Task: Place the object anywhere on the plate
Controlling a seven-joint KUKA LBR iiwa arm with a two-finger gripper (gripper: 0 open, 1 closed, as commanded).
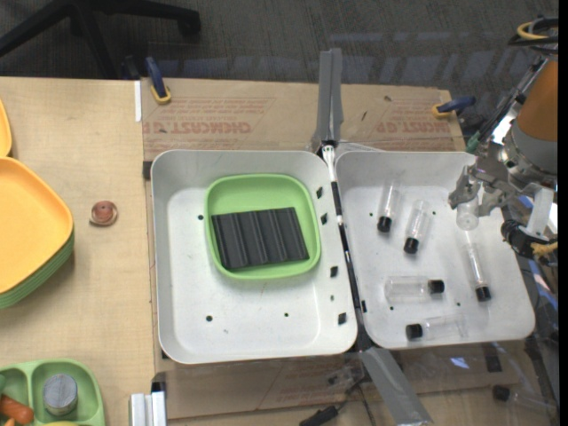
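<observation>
A green square plate (262,195) lies in the left bin (182,264), with a dark ribbed mat (260,237) resting on it. Several clear tubes with black caps lie in the right bin (444,171), among them one (386,207) at the back, one (414,227) beside it and a wider one (411,288) toward the front. My gripper (472,199) hangs over the right bin's far right side, above the floor. A small pale clear piece (467,219) shows just below it. Whether that piece is held is unclear.
More tubes lie at the right (477,273) and front (434,328) of the right bin. A stack of yellow trays (31,229) and a small red knob (104,211) sit on the bench to the left. A green compartment tray (44,393) is at the lower left.
</observation>
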